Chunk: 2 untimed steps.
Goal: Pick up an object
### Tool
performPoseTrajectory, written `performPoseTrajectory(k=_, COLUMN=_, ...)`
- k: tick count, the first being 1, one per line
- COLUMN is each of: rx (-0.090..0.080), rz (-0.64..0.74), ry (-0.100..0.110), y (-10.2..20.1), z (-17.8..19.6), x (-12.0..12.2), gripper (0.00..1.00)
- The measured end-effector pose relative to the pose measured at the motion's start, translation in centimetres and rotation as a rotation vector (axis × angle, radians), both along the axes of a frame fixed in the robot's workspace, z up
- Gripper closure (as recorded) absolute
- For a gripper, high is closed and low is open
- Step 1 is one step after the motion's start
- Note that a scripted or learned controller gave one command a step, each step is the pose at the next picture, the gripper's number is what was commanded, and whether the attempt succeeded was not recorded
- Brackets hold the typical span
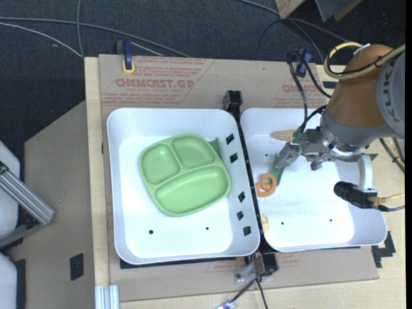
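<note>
In the right bin (322,227), a small orange ring-shaped object (265,185) lies near the left wall. A slim green object (280,163) rests just above it, slanting up to the right. A tan pointed piece (282,136) lies near the bin's far side. My gripper (301,150) hangs low over the upper left of this bin, its tip right at the green object's upper end. Whether it touches the green object is unclear. The grey arm with its orange band (359,85) comes in from the right.
The left bin (129,224) bears a green divided plate (185,174). A black divider with clips (239,172) runs between the bins. A tiny yellow bit (264,223) sits by the right bin's left wall. A black fitting with a cable (353,194) hangs over the bin's right part.
</note>
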<state>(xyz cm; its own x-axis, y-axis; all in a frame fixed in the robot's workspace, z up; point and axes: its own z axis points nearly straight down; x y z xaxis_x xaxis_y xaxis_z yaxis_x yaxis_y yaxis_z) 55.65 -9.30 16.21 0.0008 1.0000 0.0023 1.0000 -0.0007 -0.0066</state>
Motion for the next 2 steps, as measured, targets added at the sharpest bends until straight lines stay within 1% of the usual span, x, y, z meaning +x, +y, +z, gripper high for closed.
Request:
performPoseTrajectory(k=1, rx=0.000, rz=-0.001, ry=0.001, y=-0.5, z=-6.1, x=-0.6, gripper=0.00)
performPoseTrajectory(k=2, rx=0.000, rz=0.000, ry=-0.006, y=-0.4, z=-4.6, x=-0.4, gripper=1.00)
